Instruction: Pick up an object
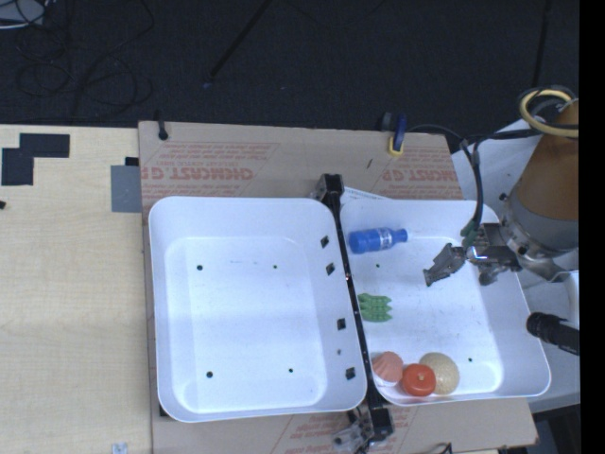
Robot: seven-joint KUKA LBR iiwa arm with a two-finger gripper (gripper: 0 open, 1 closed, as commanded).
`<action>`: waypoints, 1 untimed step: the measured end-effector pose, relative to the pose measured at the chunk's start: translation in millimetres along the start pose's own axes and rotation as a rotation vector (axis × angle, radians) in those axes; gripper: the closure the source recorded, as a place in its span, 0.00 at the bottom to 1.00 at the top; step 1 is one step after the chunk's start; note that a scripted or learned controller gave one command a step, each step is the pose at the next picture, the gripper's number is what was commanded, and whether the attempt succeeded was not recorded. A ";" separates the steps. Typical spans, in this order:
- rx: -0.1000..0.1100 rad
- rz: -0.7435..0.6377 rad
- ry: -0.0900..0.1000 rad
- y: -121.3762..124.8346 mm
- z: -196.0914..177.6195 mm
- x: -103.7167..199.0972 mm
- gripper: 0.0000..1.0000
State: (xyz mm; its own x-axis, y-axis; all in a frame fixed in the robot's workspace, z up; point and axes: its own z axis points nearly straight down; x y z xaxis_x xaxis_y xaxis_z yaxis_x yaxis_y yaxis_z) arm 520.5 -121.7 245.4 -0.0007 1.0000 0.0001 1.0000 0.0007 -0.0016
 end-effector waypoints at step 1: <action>0.002 0.000 0.000 0.0 -9.8 -0.8 1.00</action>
State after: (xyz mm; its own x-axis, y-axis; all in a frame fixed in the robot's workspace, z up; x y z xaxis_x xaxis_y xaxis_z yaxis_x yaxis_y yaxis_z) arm 520.5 -122.5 255.2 -0.0005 1.0000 0.0005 1.0000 0.0005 -0.0034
